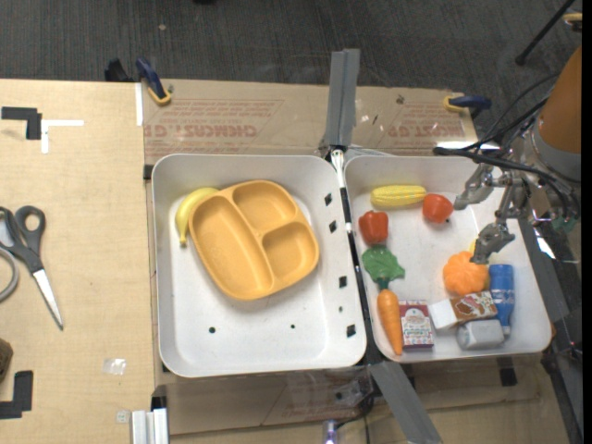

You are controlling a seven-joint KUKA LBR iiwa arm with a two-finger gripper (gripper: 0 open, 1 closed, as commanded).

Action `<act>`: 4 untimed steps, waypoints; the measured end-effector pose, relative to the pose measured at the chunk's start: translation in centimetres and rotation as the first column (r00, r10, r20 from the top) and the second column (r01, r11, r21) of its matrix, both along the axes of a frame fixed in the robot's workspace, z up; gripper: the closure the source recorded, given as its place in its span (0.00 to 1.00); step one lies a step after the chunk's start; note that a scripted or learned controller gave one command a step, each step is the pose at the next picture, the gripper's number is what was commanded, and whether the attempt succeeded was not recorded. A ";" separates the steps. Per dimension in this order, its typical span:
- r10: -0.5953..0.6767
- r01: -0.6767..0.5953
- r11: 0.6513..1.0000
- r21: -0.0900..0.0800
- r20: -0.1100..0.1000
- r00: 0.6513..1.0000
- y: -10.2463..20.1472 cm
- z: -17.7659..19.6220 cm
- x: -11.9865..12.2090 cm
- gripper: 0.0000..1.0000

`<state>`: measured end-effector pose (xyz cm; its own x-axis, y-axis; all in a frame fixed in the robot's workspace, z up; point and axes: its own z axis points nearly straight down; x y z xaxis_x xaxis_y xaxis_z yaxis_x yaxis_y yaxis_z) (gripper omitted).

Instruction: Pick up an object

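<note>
A two-finger metal gripper [483,213] is seen over the right shallow white bin [421,172], reaching in from the right, its fingers spread apart with nothing held between them. One fingertip [472,192] hangs near a small red tomato-like toy [437,209]; the other [488,241] sits just above a round orange plastic fruit [465,274], and contact cannot be judged. In the same bin are found a yellow corn cob [399,195], a red pepper [373,226], a green leafy vegetable toy [382,265], an orange carrot [390,320], a small pink carton [417,326], a blue bottle-shaped item [501,293] and a grey and red packet [476,317]. In the left shallow white bin [250,336] a yellow-orange divided plastic plate [252,239] is laid, with a yellow banana [190,211] tucked against its left rim. Grey-handled scissors [32,257] lie on the wooden bench [69,192], well apart from both bins
</note>
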<state>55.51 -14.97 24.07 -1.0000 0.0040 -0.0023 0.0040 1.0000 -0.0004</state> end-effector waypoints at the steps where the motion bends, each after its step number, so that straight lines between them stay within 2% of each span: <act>1: -0.020 0.020 1.000 0.000 0.001 1.000 3.0 -13.7 6.7 0.00; 2: -0.076 0.076 0.997 0.000 0.002 0.997 -1.8 -14.7 2.3 0.00; 3: -0.059 0.059 0.998 0.002 -0.026 0.998 -7.4 -14.8 7.6 0.00; 4: -0.077 0.077 0.997 0.000 0.002 0.997 -4.2 -14.8 3.7 0.00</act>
